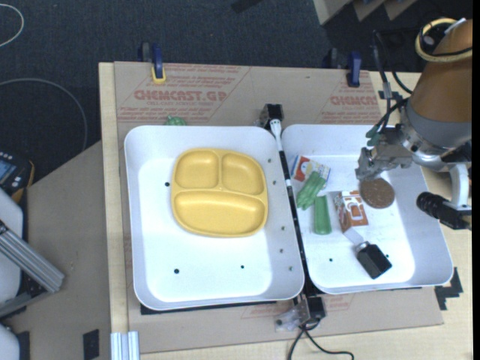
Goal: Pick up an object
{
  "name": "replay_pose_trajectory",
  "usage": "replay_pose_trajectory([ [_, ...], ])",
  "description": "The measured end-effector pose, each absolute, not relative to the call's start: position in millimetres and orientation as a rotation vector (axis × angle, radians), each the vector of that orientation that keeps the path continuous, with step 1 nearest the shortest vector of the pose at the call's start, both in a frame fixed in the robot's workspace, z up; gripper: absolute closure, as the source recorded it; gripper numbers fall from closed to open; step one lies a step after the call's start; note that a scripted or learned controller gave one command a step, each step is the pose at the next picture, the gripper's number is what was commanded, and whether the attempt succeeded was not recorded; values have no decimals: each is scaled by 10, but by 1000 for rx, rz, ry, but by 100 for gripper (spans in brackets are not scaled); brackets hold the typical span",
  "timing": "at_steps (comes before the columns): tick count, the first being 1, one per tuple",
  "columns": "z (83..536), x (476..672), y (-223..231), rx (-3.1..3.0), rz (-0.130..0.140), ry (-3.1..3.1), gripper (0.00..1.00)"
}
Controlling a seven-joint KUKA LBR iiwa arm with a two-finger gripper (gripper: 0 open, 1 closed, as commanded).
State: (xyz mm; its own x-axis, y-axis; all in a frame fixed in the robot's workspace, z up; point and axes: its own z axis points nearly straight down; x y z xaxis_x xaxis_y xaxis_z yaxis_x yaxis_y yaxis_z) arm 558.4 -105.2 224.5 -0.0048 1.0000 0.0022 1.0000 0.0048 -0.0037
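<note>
The right bin holds a brown round disc, a small orange-and-white packet, two green pieces, a red-and-white packet and a black block. My gripper hangs over the bin's upper right part, just above the brown disc and touching or nearly touching its top edge. Nothing can be seen between its fingers. The grey wrist and orange band rise to the right.
The left bin carries a yellow divided plate. A black divider strip runs between the bins. Blue clamps hold the cardboard-topped bench at the back. A black arm part overhangs the right bin's rim.
</note>
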Motion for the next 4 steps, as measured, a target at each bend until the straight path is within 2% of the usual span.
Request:
replay_pose_trajectory([
  [1, 2240, 5030, -601, -2213, 4, -2219, 100],
  [2, 2805, 4790, -87, -2215, -8, -2231, 100],
  [3, 2957, 5325, 445, -2218, -7, -2231, 100],
  [4, 3872, 4783, 858, -2215, -16, -2233, 100],
])
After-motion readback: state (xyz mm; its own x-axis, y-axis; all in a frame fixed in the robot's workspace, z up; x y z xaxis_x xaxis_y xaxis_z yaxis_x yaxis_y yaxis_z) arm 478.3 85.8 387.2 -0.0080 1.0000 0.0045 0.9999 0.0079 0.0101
